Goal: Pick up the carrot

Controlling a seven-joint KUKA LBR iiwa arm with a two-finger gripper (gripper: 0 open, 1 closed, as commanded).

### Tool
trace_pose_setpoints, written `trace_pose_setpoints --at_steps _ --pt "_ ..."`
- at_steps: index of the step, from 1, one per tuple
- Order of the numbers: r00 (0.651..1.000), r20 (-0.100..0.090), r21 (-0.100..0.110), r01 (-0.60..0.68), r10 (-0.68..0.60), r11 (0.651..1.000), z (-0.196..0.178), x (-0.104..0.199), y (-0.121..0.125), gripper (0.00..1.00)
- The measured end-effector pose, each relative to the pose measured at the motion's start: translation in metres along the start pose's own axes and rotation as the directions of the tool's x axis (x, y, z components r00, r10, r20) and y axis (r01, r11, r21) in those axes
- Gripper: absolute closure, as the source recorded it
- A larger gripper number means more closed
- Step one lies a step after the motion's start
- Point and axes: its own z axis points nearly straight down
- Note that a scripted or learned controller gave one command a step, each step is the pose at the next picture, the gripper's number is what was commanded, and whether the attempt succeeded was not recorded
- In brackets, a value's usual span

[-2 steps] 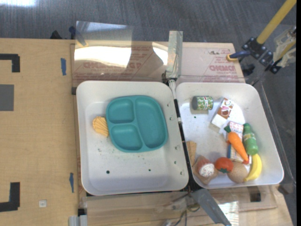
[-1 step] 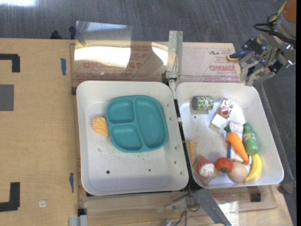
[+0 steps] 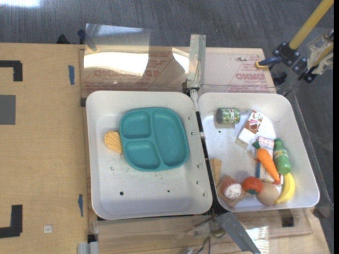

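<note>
Whether my tool is open or closed, I cannot tell from this view.

The carrot (image 3: 267,164) lies in the right bin (image 3: 302,142), toward its near right part, thick end up by a small white packet with a pink label (image 3: 266,143) and tip pointing down and right. It sits in a tight cluster. A green vegetable (image 3: 282,160) lies just beside it on the right. A banana (image 3: 287,188) curves below that, near the bin's wall. A red tomato (image 3: 252,184) sits just left of the carrot's tip. A round brown item (image 3: 268,194) rests between the tomato and the banana, and a reddish and white item (image 3: 231,190) lies left of the tomato.

Farther up the same bin, a can with a green label (image 3: 228,116) lies on its side, apart from a small white and red carton (image 3: 253,125).

The left bin (image 3: 100,184) holds 1 teal plate with 3 compartments (image 3: 153,139), and a tan ridged piece (image 3: 113,141) touches its left edge.

Both bins rest side by side on the desk (image 3: 37,142).
</note>
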Motion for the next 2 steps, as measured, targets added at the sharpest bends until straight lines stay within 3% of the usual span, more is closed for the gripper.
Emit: trace_pose_setpoints --at_steps 1,2 --pt "0.992 -0.012 -0.024 0.125 -0.125 0.992 0.119 -0.042 0.077 1.00" --pt "0.985 0.004 0.005 0.174 -0.174 0.985 -0.026 -0.015 0.033 1.00"
